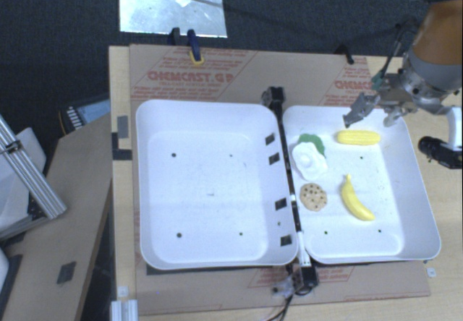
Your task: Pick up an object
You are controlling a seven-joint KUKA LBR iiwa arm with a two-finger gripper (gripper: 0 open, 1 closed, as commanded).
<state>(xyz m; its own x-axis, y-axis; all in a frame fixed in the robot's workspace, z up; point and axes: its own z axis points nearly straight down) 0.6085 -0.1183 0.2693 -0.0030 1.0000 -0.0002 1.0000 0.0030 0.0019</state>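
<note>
The hand (372, 112) hovered, fingers apart and empty, over the right bin (412, 240), poised above a yellow corn cob (358, 138) at twelve o'clock; a banana (357, 201) lay at five o'clock.

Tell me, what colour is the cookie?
The cookie is light brown with dark specks, seen in the camera view, in the right bin.
</note>
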